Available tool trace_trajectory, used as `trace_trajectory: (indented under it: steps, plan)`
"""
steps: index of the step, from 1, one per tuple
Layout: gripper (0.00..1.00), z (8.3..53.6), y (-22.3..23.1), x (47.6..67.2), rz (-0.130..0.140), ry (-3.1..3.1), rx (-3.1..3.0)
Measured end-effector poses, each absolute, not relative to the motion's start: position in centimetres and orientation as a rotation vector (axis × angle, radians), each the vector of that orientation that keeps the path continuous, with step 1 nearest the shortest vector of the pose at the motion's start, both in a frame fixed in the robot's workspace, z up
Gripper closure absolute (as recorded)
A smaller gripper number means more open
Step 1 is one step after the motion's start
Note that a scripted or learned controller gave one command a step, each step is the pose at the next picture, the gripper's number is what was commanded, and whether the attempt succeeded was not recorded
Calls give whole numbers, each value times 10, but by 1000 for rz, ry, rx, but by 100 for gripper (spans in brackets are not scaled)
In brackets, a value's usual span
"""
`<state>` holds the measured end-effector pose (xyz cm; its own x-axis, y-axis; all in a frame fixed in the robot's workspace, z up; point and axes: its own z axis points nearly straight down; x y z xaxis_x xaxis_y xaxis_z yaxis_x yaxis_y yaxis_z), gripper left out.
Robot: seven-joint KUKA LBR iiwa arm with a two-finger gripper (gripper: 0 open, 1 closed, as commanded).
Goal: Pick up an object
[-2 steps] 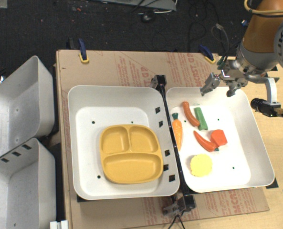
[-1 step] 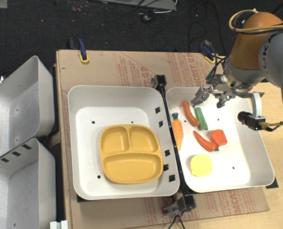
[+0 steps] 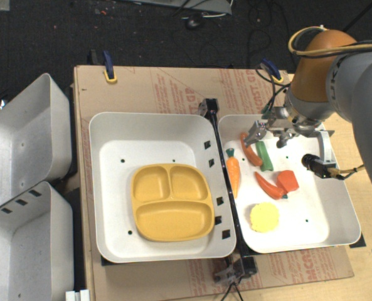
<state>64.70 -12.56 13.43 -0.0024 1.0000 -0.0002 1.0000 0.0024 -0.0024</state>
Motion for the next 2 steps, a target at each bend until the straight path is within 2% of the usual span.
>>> trace_trajectory:
  steps: [1, 2]
  plan:
    - [100, 148, -126, 648, -1, -2226, -2220]
    - [100, 204, -131, 658, -5, -2228, -2223]
